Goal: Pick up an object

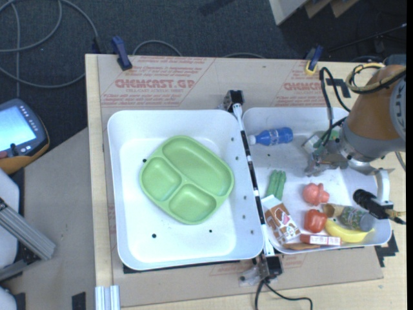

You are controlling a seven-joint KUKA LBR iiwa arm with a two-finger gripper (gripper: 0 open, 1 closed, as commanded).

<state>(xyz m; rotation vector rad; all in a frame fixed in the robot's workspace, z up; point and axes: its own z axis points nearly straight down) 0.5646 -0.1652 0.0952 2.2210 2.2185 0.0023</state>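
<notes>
At the right of the frame the jaws [317, 161] sit low in the right bin [293, 117], near its upper middle; whether they are parted or closed I cannot tell. Candidates lie close: blue bottle [271, 136] upper left, tomato [315, 193] below, presumably loose for easy picking.

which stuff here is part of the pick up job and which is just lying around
Part of the job:
- end effector, low in the right bin
- pickable items in that bin: blue bottle, green pods, peach, tomato, banana, small carton

Just lying about:
- green divided plate in the left bin
- blue clamps
- floor cables
</notes>
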